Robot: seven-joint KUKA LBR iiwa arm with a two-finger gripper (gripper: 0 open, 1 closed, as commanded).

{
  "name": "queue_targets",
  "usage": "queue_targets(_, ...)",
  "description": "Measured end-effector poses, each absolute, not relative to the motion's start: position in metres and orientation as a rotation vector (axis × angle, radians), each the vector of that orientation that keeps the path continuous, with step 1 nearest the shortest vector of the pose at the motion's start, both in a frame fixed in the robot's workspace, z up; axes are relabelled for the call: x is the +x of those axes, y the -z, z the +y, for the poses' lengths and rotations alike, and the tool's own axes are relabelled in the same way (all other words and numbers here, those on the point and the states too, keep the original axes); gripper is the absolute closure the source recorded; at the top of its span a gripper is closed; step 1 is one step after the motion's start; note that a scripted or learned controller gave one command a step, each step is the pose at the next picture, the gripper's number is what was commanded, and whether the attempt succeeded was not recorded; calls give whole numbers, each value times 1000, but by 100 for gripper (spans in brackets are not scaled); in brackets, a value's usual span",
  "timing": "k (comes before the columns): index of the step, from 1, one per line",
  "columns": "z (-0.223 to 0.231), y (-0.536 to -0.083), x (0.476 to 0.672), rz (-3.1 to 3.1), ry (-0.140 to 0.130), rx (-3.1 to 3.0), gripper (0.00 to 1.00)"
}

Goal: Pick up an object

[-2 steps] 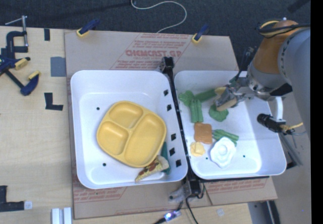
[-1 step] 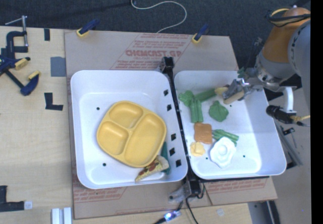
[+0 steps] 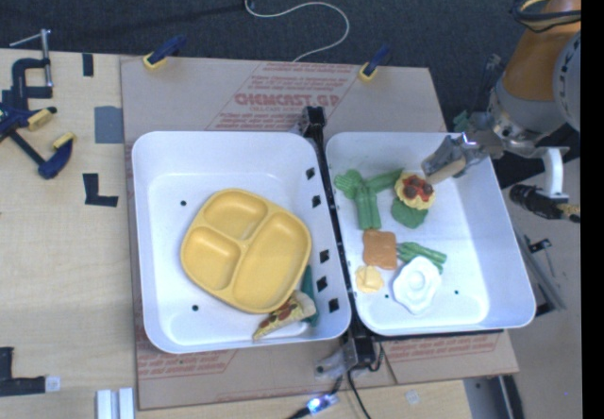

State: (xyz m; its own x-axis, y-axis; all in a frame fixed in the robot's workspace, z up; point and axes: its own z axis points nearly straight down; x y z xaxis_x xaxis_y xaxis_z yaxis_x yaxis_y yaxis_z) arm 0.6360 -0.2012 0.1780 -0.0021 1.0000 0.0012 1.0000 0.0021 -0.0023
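My gripper (image 3: 442,163) hangs over the upper right part of the right bin (image 3: 500,247), coming in from the right. Just below and left of its tip sits a red and yellow toy on a green base (image 3: 413,194); whether they touch is unclear. Further left lies a green forked vegetable piece (image 3: 358,194). Lower in the same bin are an orange toast square (image 3: 379,247), a small yellow chunk (image 3: 368,279), a green pod (image 3: 423,253) and a white fried egg (image 3: 415,284).
The left bin (image 3: 151,219) bears a yellow divided plate (image 3: 247,249) and a pizza slice (image 3: 284,316) at its front edge. Black clips line the wall between the bins (image 3: 326,219). Clamps sit at the bench's far left (image 3: 28,115).
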Motion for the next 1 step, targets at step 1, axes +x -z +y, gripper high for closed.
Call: queue_targets(1,-201,-224,637,-2224,0,-2218,100)
